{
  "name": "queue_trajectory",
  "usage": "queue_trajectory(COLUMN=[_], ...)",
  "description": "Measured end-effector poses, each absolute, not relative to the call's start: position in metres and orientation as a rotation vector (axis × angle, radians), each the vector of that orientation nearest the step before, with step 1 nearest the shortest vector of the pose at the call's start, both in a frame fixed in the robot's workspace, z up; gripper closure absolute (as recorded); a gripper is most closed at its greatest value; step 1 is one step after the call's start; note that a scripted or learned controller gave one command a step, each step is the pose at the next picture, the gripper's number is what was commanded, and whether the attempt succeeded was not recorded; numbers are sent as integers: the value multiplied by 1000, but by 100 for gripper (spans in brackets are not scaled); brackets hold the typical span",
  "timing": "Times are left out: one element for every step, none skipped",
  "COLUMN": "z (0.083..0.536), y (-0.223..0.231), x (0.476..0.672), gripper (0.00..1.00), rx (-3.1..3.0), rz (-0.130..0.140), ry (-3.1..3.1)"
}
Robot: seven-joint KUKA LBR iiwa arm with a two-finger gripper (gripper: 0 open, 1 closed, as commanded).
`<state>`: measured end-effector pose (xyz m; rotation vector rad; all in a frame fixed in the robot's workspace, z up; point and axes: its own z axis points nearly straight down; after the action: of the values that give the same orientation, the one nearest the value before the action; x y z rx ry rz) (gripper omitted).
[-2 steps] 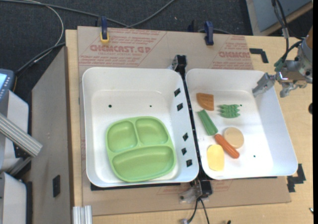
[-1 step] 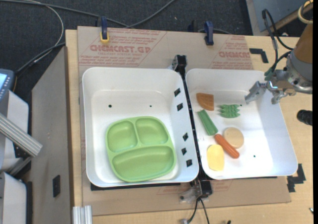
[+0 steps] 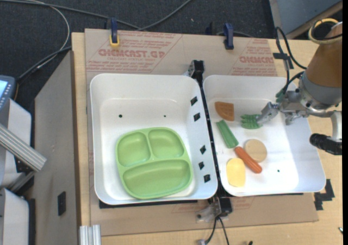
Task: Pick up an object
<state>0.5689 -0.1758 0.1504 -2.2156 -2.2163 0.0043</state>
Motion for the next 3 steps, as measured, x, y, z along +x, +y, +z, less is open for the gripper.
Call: queue_trajectory(z=[87,102,167], y=[-175,-175,-177], x=[569,571,571], gripper=[0,100,100], rx=[-2216,-2221,-2225], rz=[4,-3,-6], ry=[-2217,-2221,-2227])
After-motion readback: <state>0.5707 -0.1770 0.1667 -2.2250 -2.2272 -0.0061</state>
